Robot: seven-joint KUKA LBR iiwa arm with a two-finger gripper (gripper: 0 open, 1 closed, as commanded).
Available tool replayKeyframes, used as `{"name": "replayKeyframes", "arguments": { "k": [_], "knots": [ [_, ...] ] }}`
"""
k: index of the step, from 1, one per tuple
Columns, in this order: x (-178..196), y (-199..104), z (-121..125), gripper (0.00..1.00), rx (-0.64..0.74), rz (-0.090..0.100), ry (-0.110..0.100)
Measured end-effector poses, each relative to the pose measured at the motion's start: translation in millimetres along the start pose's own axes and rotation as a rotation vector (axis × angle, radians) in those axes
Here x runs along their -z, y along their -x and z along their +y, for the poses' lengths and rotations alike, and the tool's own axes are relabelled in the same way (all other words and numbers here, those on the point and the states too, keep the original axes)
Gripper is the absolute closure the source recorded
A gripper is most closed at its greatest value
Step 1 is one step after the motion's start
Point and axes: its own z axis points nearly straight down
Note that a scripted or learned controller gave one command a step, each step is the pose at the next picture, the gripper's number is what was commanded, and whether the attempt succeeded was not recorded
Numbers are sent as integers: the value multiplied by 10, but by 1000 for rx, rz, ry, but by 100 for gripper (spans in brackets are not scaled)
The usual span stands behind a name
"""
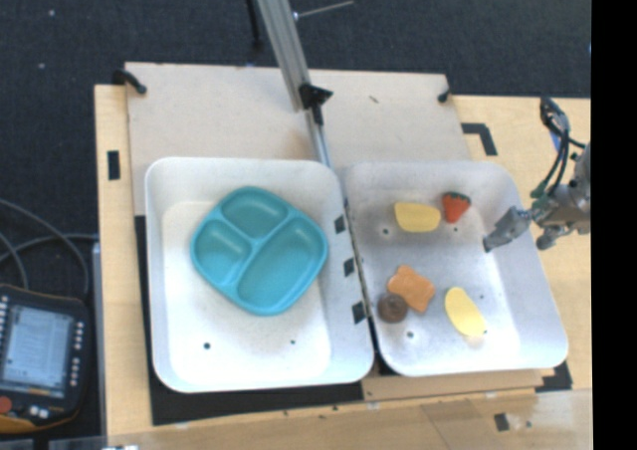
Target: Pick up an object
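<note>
Nearest the camera, along the lower part of the right bin [537, 338], a yellow oblong piece [464, 312] is seen, with an orange block [411, 288] and a small brown round piece [392, 309] just beside each other to its left. Farther up the same bin, a second yellow piece [416, 217] and a red piece [456, 206] are located close together. The left bin [179, 358] is occupied by a teal divided plate [260, 250]. The gripper [510, 227] is positioned at the right bin's right rim, apart from every object. Nothing is seen between its fingers; whether they are spread or closed cannot be determined. The pick is judged not yet accomplished: no object is lifted, and approach, closure and lift all remain to be performed.
</note>
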Motion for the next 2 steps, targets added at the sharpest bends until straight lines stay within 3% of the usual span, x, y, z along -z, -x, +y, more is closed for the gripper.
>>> {"name": "replayKeyframes", "arguments": {
  "k": [1,2],
  "knots": [
    [1,1,0,0,-1,0,0],
    [-471,-10,-85,0,-3,0,-4]
  ]
}}
